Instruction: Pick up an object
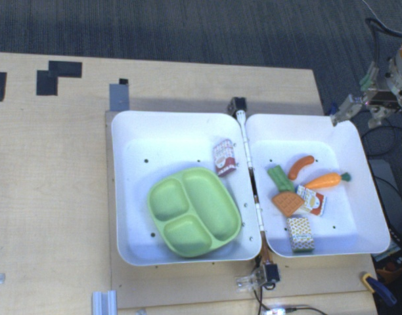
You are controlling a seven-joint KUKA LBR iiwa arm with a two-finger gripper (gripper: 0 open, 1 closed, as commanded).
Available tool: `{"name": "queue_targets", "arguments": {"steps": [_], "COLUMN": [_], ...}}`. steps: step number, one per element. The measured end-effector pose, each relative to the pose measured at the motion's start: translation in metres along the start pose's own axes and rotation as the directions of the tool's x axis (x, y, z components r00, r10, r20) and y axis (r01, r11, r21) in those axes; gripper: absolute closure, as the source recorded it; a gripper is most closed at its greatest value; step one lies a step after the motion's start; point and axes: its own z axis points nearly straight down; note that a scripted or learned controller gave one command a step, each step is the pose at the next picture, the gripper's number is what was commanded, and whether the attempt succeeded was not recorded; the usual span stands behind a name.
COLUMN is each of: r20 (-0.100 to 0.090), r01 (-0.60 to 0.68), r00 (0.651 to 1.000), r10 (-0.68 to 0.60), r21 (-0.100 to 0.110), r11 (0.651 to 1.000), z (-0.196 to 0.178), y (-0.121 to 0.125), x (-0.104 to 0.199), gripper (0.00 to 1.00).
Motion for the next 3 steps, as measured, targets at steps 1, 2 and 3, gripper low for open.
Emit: {"name": "queue_targets", "arguments": {"steps": [1,2,3], "r20": [-0.002,-0.001,0.0], "r01": [-0.002,0.002,0.005], "r00": [1.0,1.0,1.0], "r10": [0.002,-0.002,-0.005], "r21": [0.003,-0.001,-0.006], "r11": [1.0,1.0,1.0], "z": [0.136,0.186,0.174], "y": [0.004,0.001,0.002], "x": [-0.015,0.022,0.022], "gripper": [0.0,0.0,1.0]}}
